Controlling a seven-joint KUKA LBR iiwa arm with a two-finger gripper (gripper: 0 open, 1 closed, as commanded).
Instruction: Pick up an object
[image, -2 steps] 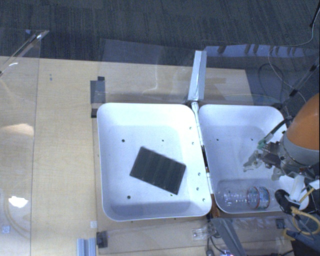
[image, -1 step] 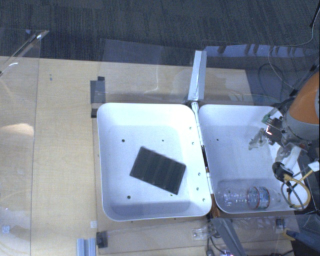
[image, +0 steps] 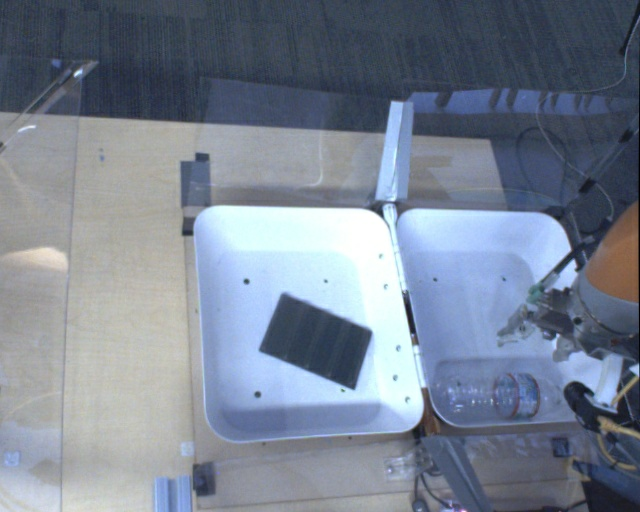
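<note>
Dark flat slab (image: 316, 340) in left bin (image: 215, 300); clear bottle (image: 493, 394) in right bin (image: 450, 235); gripper (image: 527, 322) above, jaw state unclear.

Arm (image: 612, 275) cut by right edge — gripper (image: 530, 320) blurred.

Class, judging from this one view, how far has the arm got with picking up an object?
Done: the hand has reached over the right bin. In hand: nothing visible in its grip. Left: the clear bottle lies flat by that bin's near wall, and the dark flat pad lies in the left bin; neither is lifted.
</note>
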